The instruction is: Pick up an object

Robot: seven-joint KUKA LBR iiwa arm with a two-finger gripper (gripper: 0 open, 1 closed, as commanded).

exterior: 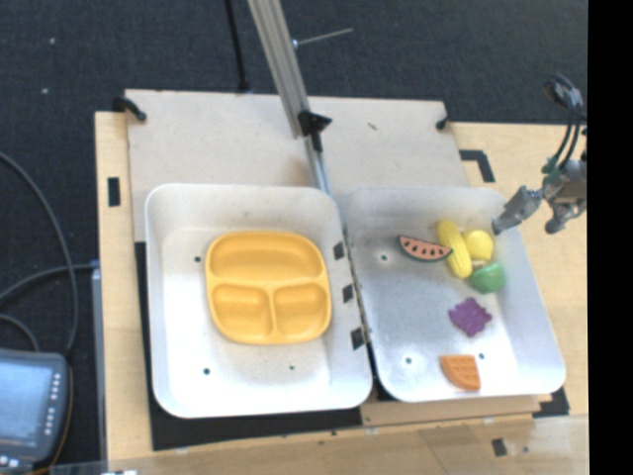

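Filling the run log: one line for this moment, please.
claw: at right bin edge, nothing held | toy fruits: in right bin | yellow tray: left bin

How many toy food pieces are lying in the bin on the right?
5, maybe 6: a watermelon slice, a banana, a yellow piece, a green piece, a purple piece, an orange piece. The cluster may hide more.

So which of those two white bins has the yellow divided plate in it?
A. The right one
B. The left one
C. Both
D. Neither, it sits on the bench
B. The yellow divided plate lies alone in the left bin, while the right bin holds the small toy foods, such as the watermelon slice and the purple piece.
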